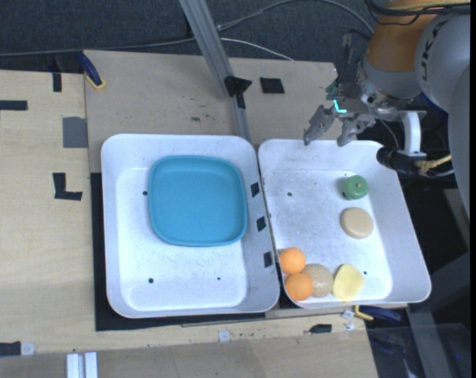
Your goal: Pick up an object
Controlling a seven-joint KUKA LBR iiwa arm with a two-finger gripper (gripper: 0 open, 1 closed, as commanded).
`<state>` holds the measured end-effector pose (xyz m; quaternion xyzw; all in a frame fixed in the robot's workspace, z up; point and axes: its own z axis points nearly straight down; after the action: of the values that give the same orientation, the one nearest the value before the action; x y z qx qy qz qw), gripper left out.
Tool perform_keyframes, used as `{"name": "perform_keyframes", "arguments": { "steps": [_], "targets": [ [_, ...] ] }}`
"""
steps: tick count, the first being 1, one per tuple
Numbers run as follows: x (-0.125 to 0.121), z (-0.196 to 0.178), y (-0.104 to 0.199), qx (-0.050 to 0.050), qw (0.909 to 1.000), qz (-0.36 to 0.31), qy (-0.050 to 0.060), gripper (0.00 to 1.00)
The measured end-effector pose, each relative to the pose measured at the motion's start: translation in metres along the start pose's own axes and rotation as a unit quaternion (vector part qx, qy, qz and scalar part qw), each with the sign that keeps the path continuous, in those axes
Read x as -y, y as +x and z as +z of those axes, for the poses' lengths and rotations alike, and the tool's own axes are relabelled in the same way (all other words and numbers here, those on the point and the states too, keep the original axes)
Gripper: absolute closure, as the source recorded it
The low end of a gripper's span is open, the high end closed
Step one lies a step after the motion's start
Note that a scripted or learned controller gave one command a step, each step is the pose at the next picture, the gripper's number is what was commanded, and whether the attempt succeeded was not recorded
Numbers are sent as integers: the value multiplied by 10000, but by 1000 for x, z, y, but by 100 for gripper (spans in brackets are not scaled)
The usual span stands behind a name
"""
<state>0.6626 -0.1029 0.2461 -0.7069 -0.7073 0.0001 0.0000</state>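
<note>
My gripper (330,131) hangs above the far edge of the right bin (316,203), its two fingers spread apart with nothing between them. Below it in that bin lie a small green round object (355,186) and a beige oval object (356,223). Along the bin's near side sit two orange balls (293,260) (299,287), a tan lump (319,279) and a pale yellow piece (348,282). The green object is the nearest to the gripper, a little toward the camera and to the right of it.
The left bin (127,282) holds a blue square plate (197,199). A grey metal pole (214,46) slants down from the top to the bins' far edge. Cables run across the dark backdrop behind the bench.
</note>
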Motion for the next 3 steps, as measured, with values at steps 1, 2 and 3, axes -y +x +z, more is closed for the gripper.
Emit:
{"name": "perform_keyframes", "arguments": {
  "steps": [1,2,3],
  "targets": [
    [0,0,0,0,10000,0,1,0],
    [0,44,-4,1,10000,1,19,0],
    [-2,87,-7,0,10000,1,22,0]
  ]
}}
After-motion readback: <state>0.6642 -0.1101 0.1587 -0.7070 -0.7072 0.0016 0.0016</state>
